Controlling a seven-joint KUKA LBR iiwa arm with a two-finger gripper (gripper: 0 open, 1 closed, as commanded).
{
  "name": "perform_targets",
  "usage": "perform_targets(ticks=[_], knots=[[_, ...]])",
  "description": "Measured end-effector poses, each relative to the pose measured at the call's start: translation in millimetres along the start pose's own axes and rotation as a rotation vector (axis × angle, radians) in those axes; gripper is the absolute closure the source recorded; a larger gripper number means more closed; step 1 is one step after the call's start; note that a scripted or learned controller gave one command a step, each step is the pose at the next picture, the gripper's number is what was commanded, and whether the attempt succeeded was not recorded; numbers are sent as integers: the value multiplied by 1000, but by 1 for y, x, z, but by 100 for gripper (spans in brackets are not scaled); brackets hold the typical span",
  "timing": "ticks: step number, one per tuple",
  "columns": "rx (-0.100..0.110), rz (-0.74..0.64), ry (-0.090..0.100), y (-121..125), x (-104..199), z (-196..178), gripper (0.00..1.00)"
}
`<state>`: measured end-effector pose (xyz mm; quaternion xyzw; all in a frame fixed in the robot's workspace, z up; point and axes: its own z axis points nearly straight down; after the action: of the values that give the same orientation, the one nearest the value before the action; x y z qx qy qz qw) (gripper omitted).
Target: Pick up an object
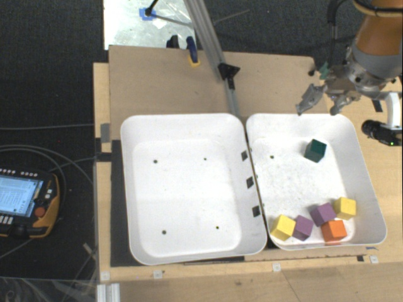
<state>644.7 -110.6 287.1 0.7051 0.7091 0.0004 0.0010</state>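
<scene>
Hovering above the far rim of the right bin point(368, 187), gripper point(323, 103) fingers spread with nothing between them; nearest target is the green cube point(315, 150), sitting alone in the bin's far half, so a straight descent centred over it with fingers squared to its flat faces looks the cleanest pick. Remaining blocks cluster at the near edge: yellow cube point(284, 226), purple cube point(303, 226), second purple cube point(323, 213), orange cube point(334, 230) and second yellow cube point(345, 207), touching or nearly so, leaving little finger room, while nothing crowds the green one; left bin point(135, 187) lies alongside.
</scene>
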Motion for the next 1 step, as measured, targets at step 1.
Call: perform_targets(ticks=[1], knots=[[4,11,-3,-40,-64,38,0]])
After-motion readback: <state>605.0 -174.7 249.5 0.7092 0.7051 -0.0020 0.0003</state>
